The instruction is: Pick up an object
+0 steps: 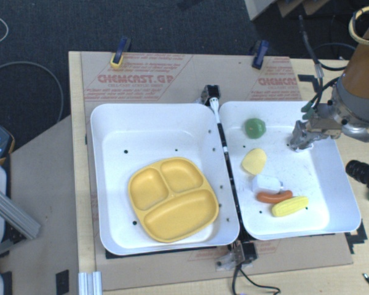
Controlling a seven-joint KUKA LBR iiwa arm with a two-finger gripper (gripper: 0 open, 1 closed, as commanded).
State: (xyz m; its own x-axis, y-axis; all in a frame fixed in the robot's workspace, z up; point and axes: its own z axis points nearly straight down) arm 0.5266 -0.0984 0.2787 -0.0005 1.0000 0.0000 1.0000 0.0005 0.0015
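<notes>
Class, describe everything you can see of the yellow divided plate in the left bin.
The yellow divided plate looks like smooth moulded plastic, rounded at the corners, with three hollows: two small ones at the far side and one long one nearer the camera. It lies flat and turned askew on the floor of the left bin, toward its near right corner. Nothing rests in its hollows, and it touches just the bin.

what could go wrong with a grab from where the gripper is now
The gripper sits over bare floor of the right bin, apart from every item, so closing there would likely catch nothing. The hot dog and corn cob lie almost touching, so a grab at one may nudge the other. The green ball could roll away from the fingers.
</notes>
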